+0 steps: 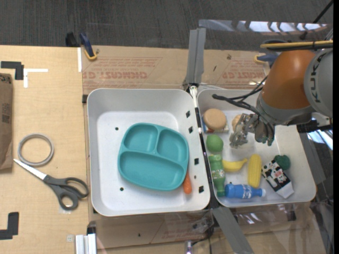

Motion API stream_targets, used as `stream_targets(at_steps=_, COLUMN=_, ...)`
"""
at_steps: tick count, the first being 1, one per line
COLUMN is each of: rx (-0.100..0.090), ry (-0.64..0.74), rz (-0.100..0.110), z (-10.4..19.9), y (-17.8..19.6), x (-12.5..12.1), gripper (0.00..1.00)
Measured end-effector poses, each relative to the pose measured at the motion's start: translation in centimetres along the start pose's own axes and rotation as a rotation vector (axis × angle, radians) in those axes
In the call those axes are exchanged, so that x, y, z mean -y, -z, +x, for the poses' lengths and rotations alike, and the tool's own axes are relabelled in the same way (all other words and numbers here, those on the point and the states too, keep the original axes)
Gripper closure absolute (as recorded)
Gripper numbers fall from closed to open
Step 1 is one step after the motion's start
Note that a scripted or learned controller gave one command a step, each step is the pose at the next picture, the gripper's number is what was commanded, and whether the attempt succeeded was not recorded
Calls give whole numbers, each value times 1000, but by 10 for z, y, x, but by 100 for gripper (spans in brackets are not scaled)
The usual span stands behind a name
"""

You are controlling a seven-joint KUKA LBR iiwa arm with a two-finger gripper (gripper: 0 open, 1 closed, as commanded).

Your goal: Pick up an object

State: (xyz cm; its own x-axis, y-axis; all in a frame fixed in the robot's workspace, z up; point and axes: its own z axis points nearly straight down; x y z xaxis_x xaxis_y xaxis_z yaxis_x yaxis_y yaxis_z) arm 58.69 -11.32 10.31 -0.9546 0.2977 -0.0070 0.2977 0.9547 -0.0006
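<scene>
My gripper (241,136) hangs over the middle of the right bin (302,194), below the orange wrist band. Beneath and around it lie toy foods: a burger (215,119) at the upper left, a green ball (214,143), a banana (234,165), a corn cob (255,170), a green bottle (217,169), a blue bottle (243,191), a black-and-white carton (276,177) and a dark green piece (282,161). Nothing shows between the fingers.
The left bin (100,115) holds a teal divided plate (154,156) and an orange carrot (187,184) by the dividing wall. On the cardboard to the left lie scissors (55,184) and a tape roll (35,148).
</scene>
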Motion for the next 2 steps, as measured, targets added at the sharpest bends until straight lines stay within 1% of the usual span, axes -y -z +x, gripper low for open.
stream_targets(at_steps=1, rx=1, ry=369, rz=-1, z=-68, y=99, x=72, gripper=100)
stream_targets(at_steps=2, rx=-2, ry=885, rz=-5, z=-44, y=0, x=100, gripper=100)
